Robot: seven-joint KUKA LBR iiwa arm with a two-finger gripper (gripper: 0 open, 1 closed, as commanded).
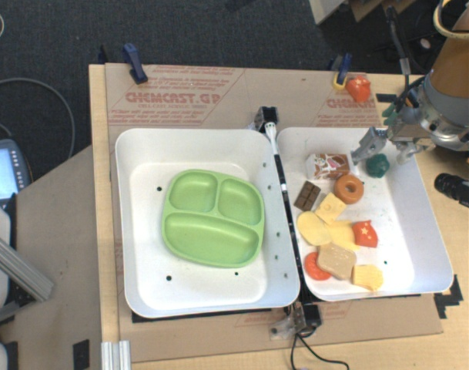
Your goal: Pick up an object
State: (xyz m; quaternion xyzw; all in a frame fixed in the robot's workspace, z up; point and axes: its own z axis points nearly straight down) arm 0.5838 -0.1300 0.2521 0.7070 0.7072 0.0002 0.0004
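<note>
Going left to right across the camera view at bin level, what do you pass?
Left bin → green divided plate → black divider strip → brown chocolate piece → brown doughnut → dark green ball, between the fingers of the gripper → right bin's far wall.

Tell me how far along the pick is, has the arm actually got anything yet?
Done: the gripper has reached the right bin and sits low at its far end, fingers spread around a small dark green object. In hand: nothing is visibly clamped or lifted. Left: closing on it and raising it. The donut and other toy food lie untouched; the green plate sits in the left bin.
</note>
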